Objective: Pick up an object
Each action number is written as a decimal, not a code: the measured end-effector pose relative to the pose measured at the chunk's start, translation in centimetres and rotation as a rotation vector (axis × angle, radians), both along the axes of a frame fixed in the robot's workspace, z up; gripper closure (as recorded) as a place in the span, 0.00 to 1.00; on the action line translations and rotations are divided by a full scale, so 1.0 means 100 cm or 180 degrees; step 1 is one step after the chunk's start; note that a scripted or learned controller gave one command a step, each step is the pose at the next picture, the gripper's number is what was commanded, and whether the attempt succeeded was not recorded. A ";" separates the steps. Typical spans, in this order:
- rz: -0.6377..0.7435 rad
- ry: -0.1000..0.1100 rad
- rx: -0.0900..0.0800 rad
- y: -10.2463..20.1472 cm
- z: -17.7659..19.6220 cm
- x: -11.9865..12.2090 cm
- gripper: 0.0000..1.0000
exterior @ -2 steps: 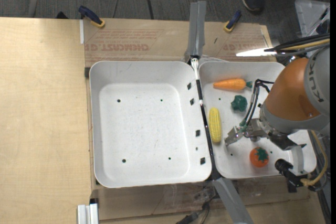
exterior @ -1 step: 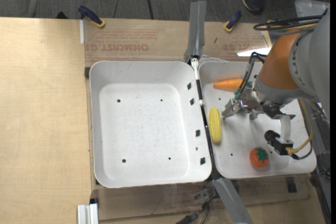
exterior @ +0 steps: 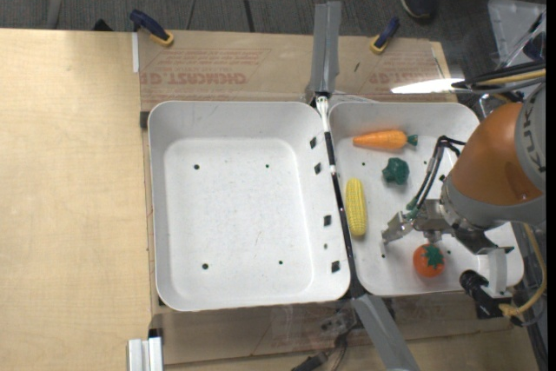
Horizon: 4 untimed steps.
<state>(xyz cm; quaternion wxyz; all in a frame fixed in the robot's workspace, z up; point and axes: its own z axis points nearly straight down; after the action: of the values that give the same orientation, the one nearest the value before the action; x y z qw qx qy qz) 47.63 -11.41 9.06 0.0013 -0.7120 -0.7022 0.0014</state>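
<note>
Gripper (exterior: 401, 230) over right bin (exterior: 373, 274).
Fingers spread, gripping nothing; corn (exterior: 355, 206) just left, tomato (exterior: 427, 261) near right.

The bench (exterior: 61, 187) bears two white bins (exterior: 174, 187) side by side.

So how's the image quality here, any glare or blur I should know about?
Camera view: even, soft lighting with faint shadows; a bright glare streak on the brown cardboard sheet behind the right shallow white bin; the orange toy carrot, yellow corn cob and green broccoli piece look sharp; the grey two-finger gripper is slightly soft.
</note>
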 end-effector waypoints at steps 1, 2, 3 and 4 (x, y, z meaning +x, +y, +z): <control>0.0143 -0.0004 0.0000 0.017 0.000 0.064 0.00; -0.0009 0.0001 -0.0001 -0.025 0.000 0.000 0.00; -0.0880 -0.0002 -0.0008 0.007 0.000 0.089 0.00; 0.0072 -0.0001 0.0001 0.013 0.000 0.000 0.00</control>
<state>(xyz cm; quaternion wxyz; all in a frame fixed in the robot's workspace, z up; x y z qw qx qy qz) 47.65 -10.07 9.07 0.0013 -0.7040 -0.7102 0.0012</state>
